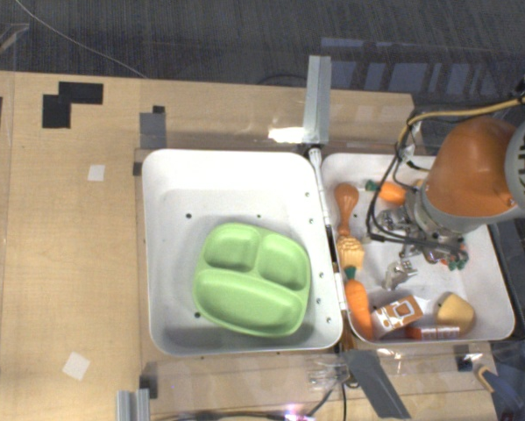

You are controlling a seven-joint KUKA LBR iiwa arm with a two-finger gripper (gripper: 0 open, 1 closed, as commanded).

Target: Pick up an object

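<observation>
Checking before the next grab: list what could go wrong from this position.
1. The gripper hangs over the right bin between crowded items; coming down it may land on bare floor between them and grab nothing.
2. The carrot and small box lie against each other, so a grab there may nudge both.
3. The wooden piece sits by the bin's left wall, leaving little room.

Light wood worktop (60, 261), black squares near far-left corner. Two shallow white bins side by side on it: right bin (499, 310) directly under pincer (402, 270), left bin (161, 235) just left of pincer. Grey metal upright (317, 103) behind bins.
</observation>
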